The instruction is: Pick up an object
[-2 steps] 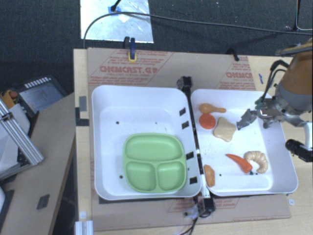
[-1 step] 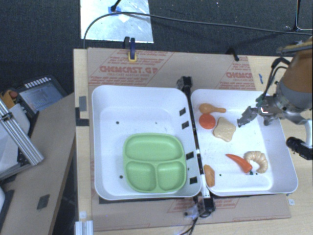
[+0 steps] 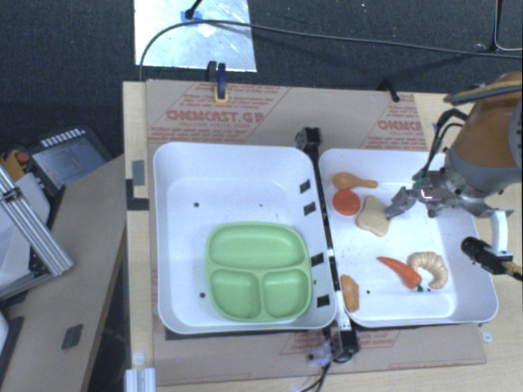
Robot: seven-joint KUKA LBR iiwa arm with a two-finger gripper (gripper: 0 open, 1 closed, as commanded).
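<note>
Gripper (image 3: 400, 205): poised just right of the tan bread piece (image 3: 373, 216); whether it is open or closed cannot be told.
Bread piece: lying in the right bin (image 3: 470, 305), probably light, stiff plastic, perhaps slick; best taken across its narrow width.
Neighbours: a red disc (image 3: 346, 202) and an orange drumstick (image 3: 353, 182) are set just beside it, crowding its upper left edge.
Further off: a red pepper (image 3: 399, 270) and a shrimp (image 3: 430, 268) are seen nearer the front.
Left bin (image 3: 180, 219): a green tray (image 3: 257, 269) is held there.

Tool (image 3: 402, 203) hovering low over the right bin (image 3: 470, 300), tan piece (image 3: 373, 217) just off its tip, red disc (image 3: 346, 202) beyond that, shrimp (image 3: 431, 268) and red pepper (image 3: 400, 270) nearer the camera
</note>
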